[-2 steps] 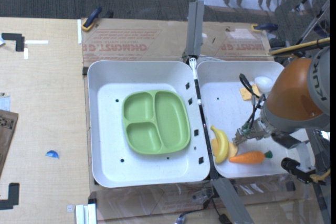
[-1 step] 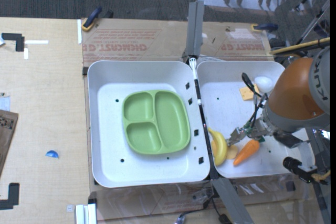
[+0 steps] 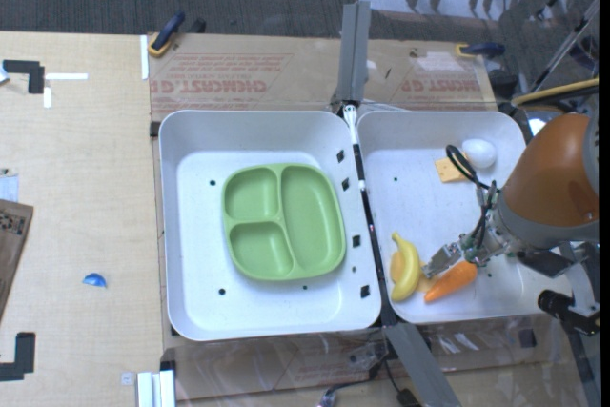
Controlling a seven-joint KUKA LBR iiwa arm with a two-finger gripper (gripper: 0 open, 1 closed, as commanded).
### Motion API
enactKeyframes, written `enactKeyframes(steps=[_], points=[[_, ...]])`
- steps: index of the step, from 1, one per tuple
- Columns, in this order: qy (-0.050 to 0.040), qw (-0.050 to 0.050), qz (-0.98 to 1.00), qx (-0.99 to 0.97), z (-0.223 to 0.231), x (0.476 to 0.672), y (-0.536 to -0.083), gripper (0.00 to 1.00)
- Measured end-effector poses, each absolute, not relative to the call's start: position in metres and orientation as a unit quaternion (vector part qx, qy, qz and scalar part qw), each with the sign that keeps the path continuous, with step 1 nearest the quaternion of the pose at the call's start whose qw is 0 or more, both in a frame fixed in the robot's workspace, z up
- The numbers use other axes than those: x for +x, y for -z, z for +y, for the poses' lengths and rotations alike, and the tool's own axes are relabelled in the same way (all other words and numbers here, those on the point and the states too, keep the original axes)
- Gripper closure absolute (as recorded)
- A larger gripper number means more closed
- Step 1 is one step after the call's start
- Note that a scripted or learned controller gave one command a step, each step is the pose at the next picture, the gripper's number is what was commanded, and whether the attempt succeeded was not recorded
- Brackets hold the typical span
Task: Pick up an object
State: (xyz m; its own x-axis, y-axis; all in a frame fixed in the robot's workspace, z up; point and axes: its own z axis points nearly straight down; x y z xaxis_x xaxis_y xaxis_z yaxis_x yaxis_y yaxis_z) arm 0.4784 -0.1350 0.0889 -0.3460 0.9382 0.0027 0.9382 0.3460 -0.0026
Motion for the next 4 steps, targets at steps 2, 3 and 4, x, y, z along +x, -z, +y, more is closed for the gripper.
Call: enactKeyframes(steps=[2,3,4], points=[[-0.0023,0.002,-0.716,-0.698,-0.119,0.479,-0.095,1.00],[-0.0010,0.002,-0.800,-0.600,-0.098,0.478,-0.089,1.00],[-0.0007,0.001,-0.800,-0.600,-0.098,0.478,-0.089,0.00]])
